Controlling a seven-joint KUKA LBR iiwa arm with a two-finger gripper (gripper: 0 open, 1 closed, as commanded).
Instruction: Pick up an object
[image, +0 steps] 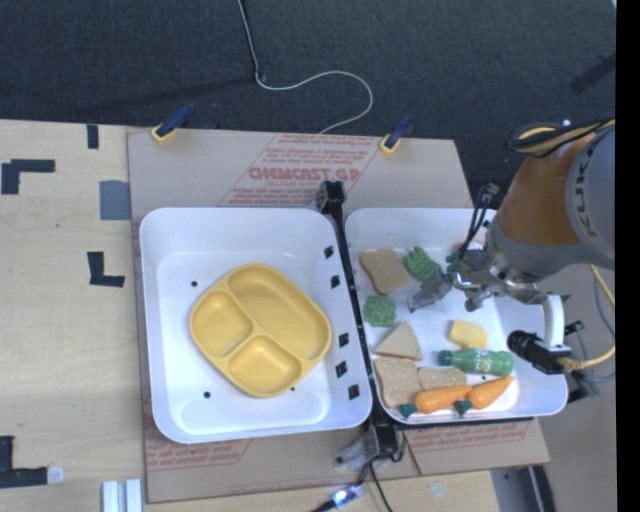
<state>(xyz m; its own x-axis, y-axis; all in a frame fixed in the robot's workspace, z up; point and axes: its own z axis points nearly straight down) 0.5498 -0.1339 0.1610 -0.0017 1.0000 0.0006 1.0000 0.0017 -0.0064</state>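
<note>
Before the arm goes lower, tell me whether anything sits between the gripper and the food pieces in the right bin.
Nothing visible does. The gripper hangs over the right bin, above bare white floor, with the green broccoli piece, the bread slice and the cheese cube lying uncovered around it.

You've got a yellow divided tray (260, 328) sitting in the white left bin (160, 250), way off to the side of the dark grey claw (432, 292). Right by the claw there's green broccoli (421, 264), another green piece (379, 310), and tan bread (381, 268). Just past it sit a yellow cheese wedge (467, 333), a green bottle (478, 361) and orange carrots (462, 396). The cardboard (290, 175) under the bins is brown with red print.
</note>
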